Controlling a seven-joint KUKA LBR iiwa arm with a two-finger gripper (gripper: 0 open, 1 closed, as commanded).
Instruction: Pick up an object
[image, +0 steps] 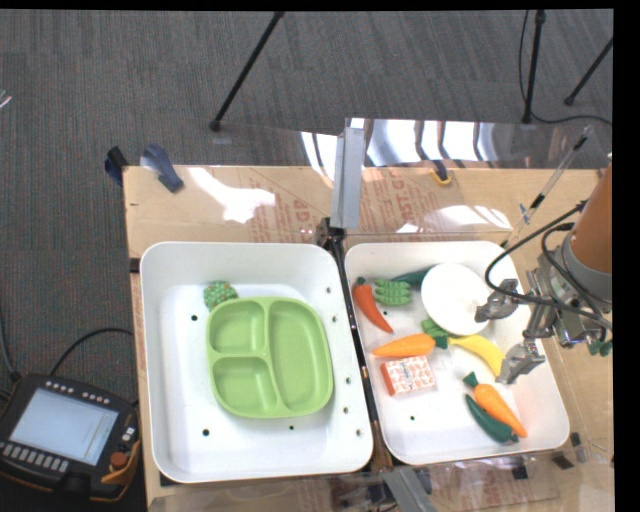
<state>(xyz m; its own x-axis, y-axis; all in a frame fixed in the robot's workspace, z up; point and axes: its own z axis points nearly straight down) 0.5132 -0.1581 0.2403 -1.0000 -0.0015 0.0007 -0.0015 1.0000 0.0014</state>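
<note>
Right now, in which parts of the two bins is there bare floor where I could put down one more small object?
Left bin: bare floor runs all around the green divided plate, widest along its left and front. Right bin: bare patches in front of the small box and near the back-right corner. Crowded: the middle, around the white plate, carrots, banana and gripper.

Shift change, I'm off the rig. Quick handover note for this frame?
Gripper: fingers open, holding nothing, above the right bin near its right side.
Right bin holds: white plate, banana, three carrots, small printed box.
Left bin: green divided plate, small green toy.
Done: nothing picked.
Left: grasp and lift one object; banana looks closest.
</note>
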